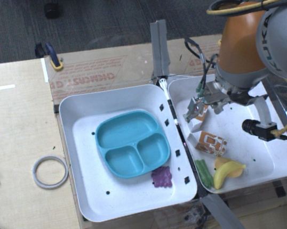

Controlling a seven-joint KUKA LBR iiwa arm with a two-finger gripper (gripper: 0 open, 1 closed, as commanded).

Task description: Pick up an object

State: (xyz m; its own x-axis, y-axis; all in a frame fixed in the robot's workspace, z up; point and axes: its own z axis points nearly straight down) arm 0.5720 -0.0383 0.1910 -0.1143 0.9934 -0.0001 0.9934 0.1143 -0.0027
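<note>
So the tool sits low in the right bin, over its far-left part, with a small orange and white thing right at its tip. Can't tell if the tool is open or closed, or if it's actually got that thing. Just nearer is an orange and white packet, then a yellow banana and a green pepper-looking thing by the near-left corner. The left bin has a blue divided tray with purple grapes touching its near edge. A grey tape ring lies on the tabletop to the left.
</note>
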